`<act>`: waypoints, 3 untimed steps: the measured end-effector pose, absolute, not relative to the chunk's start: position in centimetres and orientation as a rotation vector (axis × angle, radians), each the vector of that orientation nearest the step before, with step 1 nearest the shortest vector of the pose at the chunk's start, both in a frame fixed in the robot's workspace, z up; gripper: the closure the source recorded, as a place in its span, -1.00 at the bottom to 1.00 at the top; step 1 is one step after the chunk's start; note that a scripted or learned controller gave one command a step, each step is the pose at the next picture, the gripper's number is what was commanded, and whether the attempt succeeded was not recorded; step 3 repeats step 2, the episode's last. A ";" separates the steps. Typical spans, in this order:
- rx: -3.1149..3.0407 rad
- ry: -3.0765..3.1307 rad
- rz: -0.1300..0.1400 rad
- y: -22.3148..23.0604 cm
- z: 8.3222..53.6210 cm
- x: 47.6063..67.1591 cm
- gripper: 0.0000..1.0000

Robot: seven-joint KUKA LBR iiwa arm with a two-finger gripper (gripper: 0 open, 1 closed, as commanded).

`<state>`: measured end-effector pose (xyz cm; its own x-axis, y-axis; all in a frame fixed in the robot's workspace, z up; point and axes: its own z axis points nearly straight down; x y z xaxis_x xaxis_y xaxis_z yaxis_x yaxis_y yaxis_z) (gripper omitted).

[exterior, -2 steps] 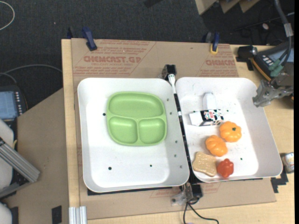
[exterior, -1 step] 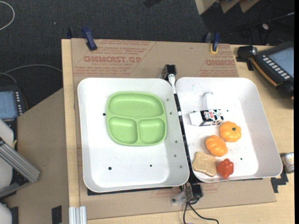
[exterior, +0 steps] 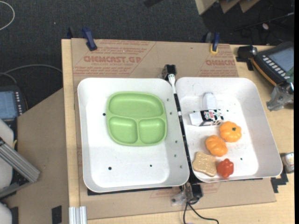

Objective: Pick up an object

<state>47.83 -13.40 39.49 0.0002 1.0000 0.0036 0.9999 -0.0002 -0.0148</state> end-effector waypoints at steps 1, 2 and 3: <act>-2.222 -2.242 -0.022 -6.8 54.4 48.0 1.00; -2.212 -2.212 0.017 -5.8 38.7 47.8 1.00; -2.212 -2.212 0.017 -5.8 38.7 47.8 1.00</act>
